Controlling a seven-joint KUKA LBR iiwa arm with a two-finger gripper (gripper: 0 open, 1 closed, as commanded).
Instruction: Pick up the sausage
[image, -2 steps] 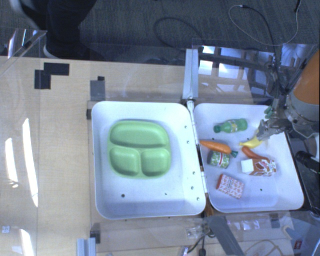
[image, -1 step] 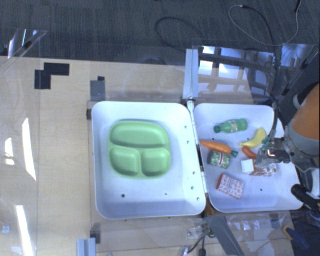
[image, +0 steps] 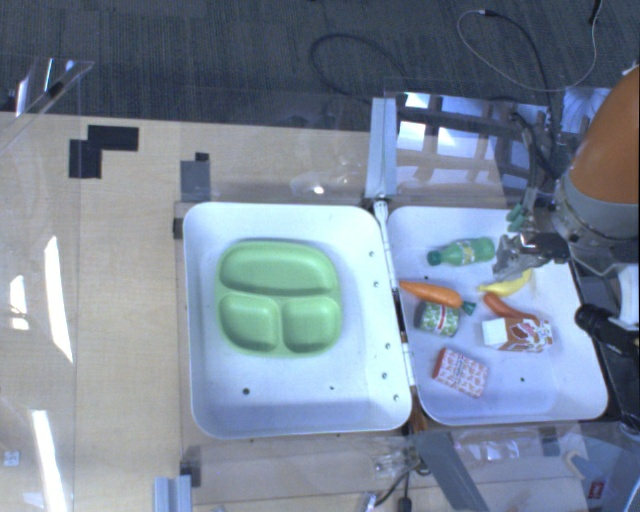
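Dark grey carpet runs along the top of the view, with a couple of black cables looping across it, and below it lies the pale wooden tabletop (image: 120, 300) with my two white bins side by side. In the left bin (image: 200, 400) sits a green divided plate (image: 278, 297) with three compartments.

My arm (image: 605, 170) comes in from the right, and my tool (image: 512, 256) hangs over the upper part of the right bin (image: 560, 395). It sits just right of a green bottle (image: 463, 252) lying on its side and just above a yellow banana (image: 506, 285). Whether my tool is released or clenched I cannot tell; its tip is a small metallic blur against the white.

The sausage (image: 506, 306), a short orange-red piece, lies in the right bin just under the banana and touching it or nearly so. A white cube (image: 494, 331) sits just below it, and a red-and-white packet (image: 528, 335) lies beside the cube on the right. Further left in the same bin an orange carrot (image: 431, 293) lies slanted, with a small green can (image: 438, 319) just beneath it, and a red patterned box (image: 461, 372) sits nearer the front edge.
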